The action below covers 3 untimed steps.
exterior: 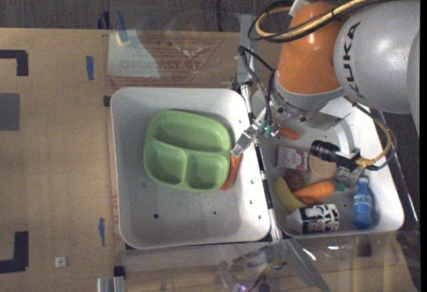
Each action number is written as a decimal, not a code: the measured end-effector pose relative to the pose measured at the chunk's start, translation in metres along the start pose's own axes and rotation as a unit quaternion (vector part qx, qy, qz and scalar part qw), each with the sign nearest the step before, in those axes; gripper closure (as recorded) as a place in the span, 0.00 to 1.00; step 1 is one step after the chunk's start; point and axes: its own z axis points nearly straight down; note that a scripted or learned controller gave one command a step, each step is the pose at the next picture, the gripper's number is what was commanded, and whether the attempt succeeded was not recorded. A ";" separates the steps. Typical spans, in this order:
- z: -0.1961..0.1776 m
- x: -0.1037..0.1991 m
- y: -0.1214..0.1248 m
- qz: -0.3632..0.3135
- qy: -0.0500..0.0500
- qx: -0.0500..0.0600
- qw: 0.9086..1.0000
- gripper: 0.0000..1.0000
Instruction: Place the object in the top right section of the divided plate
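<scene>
Left bin (133,217): carrot (231,173) beneath fingers (241,143)

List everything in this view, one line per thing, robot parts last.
divided plate: 1, green, left bin.
carrot: 1, orange, at the plate's right edge, under the gripper.
left bin: 1, white.
right bin: 1, white.
second carrot: 1, orange, right bin.
banana: 1, yellow, right bin.
bottle: 1, blue, right bin.
carton: 1, black and white, right bin.
gripper: 1, grey, over the plate's right edge.
arm: 1, grey with orange band.
</scene>
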 end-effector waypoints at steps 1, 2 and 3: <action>0.000 0.000 0.000 0.000 0.000 0.000 1.000 0.00; 0.000 0.000 0.000 0.000 0.000 0.000 1.000 0.00; -0.011 -0.001 0.001 0.000 -0.001 -0.002 1.000 1.00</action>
